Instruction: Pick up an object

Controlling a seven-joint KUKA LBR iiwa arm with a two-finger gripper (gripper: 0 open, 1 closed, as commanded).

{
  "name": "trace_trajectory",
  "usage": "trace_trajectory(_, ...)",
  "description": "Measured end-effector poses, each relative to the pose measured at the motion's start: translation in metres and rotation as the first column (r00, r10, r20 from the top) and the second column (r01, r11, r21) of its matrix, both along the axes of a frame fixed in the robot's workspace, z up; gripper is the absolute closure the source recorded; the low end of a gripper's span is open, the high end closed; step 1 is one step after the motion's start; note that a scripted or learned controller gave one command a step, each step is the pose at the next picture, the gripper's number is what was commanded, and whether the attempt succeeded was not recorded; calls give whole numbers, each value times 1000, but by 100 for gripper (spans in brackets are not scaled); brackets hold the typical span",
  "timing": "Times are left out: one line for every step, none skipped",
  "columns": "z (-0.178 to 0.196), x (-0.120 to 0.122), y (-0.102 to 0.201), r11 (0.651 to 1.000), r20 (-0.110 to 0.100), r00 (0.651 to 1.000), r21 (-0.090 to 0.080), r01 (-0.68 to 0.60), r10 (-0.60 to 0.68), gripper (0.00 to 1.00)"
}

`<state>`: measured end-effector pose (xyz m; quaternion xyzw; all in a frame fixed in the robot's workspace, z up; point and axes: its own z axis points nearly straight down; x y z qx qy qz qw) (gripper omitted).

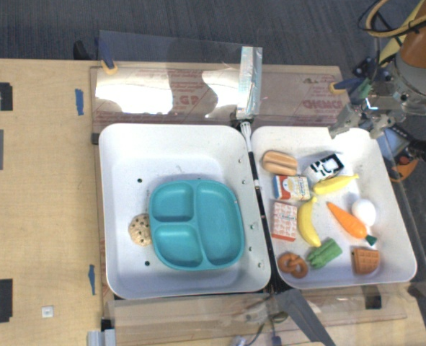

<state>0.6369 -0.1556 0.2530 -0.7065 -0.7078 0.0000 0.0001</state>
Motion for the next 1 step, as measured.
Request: trace_trajectory(-78, 11, -21, 999, -9, 999, 2, -38, 38, 0)
